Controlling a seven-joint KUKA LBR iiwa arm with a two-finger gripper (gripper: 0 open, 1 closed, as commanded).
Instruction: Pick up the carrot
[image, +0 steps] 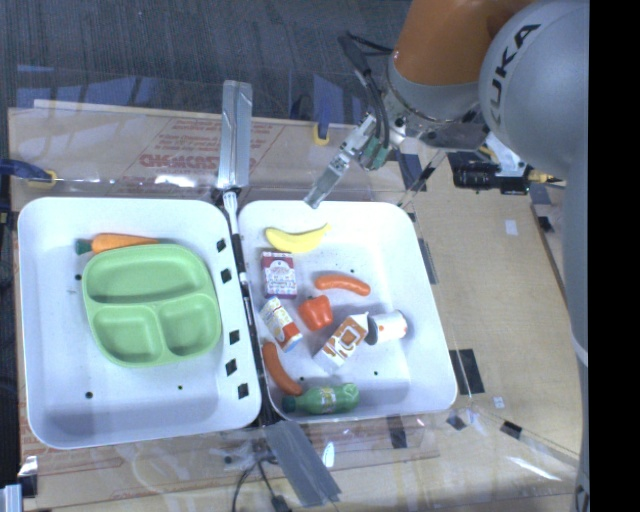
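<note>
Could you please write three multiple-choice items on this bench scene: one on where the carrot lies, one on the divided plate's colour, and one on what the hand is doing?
1. Where does the carrot lie?
A. In the right bin, beside the banana
B. In the left bin, along the far edge of the plate
C. On the bench, outside both bins

2. What colour is the divided plate?
A. Green
B. Red
C. Blue

3. How does the hand stand to the carrot?
A. It grips the carrot
B. It rests in the plate
C. It hangs over the far edge of the right bin, near the banana, apart from the carrot

Answers: 1 B, the carrot lies against the plate's far edge in the left bin. 2 A, the plate is light green. 3 C, the hand is above the right bin's far rim, with nothing seen in it.
</note>
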